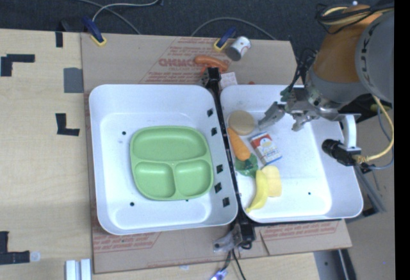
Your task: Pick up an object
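Claw (pixel 285 117) fingers apart, nothing btwn, above right bin (pixel 333 202) back edge, near tan disc (pixel 242 122), clear floor twd right wall.

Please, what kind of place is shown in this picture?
Probably a robot lab test bench: a grey-and-orange arm reaches over two white bins, toy food such as a banana lies inside, and cables run across the floor.

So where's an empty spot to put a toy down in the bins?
The right bin has bare floor on its right half, beyond the banana. The left bin is bare around the green tray. It is crowded by the divider: carrot, packet, round piece.
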{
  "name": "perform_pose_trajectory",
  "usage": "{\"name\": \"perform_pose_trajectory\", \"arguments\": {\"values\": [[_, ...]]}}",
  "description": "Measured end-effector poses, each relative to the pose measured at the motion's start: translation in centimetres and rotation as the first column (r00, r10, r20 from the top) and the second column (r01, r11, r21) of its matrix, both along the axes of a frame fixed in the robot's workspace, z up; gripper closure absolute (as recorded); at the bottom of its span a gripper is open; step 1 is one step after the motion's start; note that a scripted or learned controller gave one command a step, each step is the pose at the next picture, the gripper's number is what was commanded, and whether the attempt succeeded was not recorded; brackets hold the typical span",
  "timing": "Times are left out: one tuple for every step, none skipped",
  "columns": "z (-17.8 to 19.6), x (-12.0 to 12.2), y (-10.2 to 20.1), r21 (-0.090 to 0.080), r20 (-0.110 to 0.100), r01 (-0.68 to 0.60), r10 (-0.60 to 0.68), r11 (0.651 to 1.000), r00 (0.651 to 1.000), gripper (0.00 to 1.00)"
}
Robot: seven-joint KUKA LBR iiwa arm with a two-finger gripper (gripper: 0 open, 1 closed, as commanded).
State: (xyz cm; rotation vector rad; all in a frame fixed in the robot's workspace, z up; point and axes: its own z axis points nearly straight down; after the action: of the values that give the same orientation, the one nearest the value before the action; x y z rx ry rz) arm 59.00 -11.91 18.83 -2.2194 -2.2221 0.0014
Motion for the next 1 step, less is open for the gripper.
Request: {"name": "perform_pose_trajectory", "arguments": {"values": [[-7.78,2.56,2.18,0.0,-0.001,0.0,0.0,1.0,1.0,0.0]]}}
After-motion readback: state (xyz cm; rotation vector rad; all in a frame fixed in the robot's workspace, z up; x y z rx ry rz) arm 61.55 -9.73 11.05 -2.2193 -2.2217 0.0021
